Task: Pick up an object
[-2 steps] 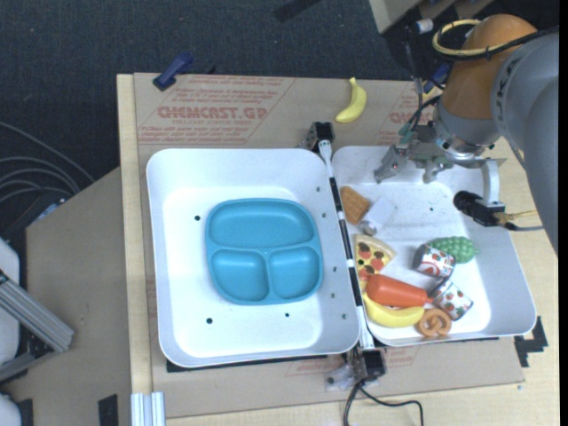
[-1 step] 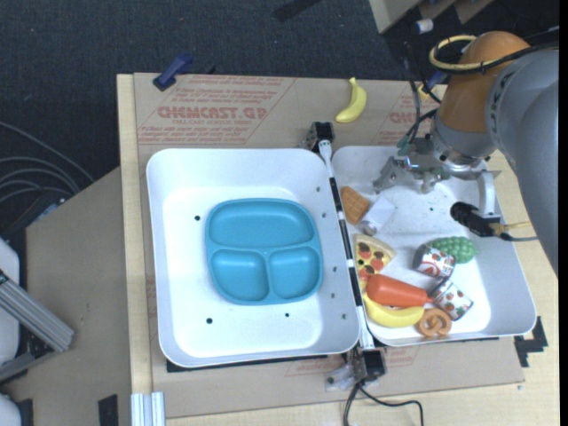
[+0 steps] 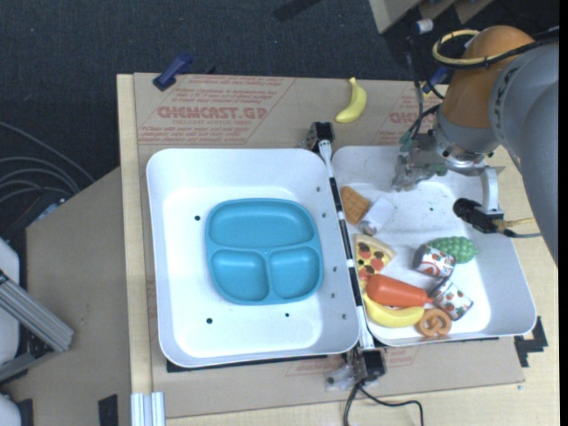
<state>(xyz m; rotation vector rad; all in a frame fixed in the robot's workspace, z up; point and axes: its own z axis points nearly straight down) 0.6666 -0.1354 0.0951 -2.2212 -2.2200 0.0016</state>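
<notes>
Overhead view of the bench. The arm point(image 3: 497, 96) enters from the right; its gripper point(image 3: 415, 169) is lowered into the far part of the right bin point(image 3: 506, 273) — whether it is open or closed cannot be told, and nothing is seen held. Toy food lies along the bin's near side: pizza slice point(image 3: 374, 256), carrot point(image 3: 397, 289) resting on a banana point(image 3: 390, 315), pretzel point(image 3: 435, 324), green grapes point(image 3: 455, 248). A bread slice point(image 3: 355, 205) sits by the divider. The left bin point(image 3: 177, 238) holds a blue sectioned plate point(image 3: 263, 248). A second banana point(image 3: 352, 103) lies on the bench beyond the bins.
</notes>
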